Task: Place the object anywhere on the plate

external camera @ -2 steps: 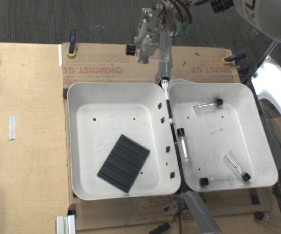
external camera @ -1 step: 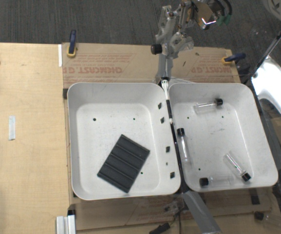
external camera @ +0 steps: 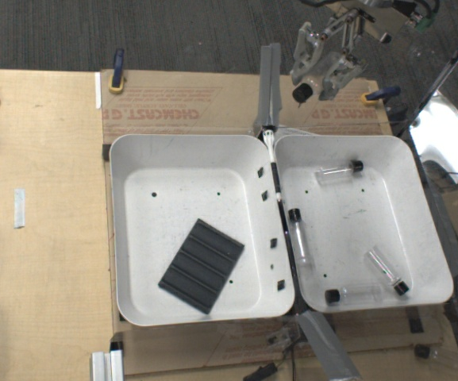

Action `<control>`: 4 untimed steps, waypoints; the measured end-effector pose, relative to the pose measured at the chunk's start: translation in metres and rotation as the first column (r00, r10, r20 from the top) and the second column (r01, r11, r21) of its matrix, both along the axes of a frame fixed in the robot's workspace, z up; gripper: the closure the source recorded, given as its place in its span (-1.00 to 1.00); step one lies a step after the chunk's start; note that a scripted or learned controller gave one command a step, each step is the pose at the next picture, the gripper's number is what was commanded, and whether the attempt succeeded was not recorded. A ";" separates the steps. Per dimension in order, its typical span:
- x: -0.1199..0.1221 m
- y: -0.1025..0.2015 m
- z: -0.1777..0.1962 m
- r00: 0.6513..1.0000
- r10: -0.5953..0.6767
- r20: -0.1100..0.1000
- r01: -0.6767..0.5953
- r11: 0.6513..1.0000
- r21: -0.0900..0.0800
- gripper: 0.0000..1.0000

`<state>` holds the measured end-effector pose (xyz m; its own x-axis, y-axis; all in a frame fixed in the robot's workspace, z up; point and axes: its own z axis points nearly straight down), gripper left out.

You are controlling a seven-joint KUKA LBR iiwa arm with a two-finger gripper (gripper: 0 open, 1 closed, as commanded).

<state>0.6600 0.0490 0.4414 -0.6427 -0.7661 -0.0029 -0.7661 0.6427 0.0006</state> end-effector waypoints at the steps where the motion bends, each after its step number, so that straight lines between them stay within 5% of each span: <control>1: 0.000 0.074 -0.021 0.921 0.389 0.000 -0.389 0.921 0.001 1.00; 2: 0.000 0.015 0.000 0.843 0.538 0.003 -0.538 0.843 -0.001 1.00; 3: 0.000 0.101 -0.001 0.464 0.886 0.003 -0.886 0.464 0.000 1.00; 4: 0.000 0.020 -0.001 0.319 0.948 0.002 -0.948 0.319 0.001 1.00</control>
